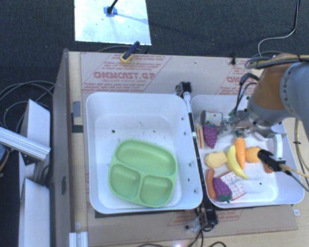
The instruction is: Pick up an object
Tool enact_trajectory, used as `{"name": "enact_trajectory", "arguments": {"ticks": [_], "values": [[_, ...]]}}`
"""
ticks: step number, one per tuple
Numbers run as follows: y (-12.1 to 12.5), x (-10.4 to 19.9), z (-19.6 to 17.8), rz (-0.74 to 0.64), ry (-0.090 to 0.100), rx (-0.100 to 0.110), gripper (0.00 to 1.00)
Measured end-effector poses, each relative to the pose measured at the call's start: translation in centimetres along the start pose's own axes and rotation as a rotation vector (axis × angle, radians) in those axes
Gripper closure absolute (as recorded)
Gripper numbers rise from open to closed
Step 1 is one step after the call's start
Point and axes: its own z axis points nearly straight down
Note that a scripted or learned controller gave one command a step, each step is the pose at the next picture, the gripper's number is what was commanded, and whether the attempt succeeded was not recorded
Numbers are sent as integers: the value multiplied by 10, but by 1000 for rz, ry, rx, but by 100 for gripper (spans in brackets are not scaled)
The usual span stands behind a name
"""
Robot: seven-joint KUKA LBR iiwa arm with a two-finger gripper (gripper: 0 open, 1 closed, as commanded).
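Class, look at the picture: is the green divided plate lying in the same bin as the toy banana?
No: the green divided plate lies in the left bin, while the banana lies in the right bin.

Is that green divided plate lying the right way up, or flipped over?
Right way up. The green divided plate lies flat in the left bin, its three hollow compartments facing the camera with raised rims between them.

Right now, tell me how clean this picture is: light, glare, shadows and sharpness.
Camera view: even, soft light with faint shadows; mild glare on the silver sheet at the top; the white bins look bright but keep their edges; the toy food, like the banana and carrot, is slightly soft and grainy; the arm is a little blurred.
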Motion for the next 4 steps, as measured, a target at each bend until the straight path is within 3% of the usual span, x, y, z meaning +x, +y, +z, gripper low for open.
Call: {"name": "enact_trajectory", "arguments": {"ticks": [1,2,3,4], "values": [[-45,-9,0,2,3,2,0],[-44,-8,-10,1,4,-1,100],[2,139,-101,-2,6,-1,100],[3,191,-101,-2,5,0,100]]}}
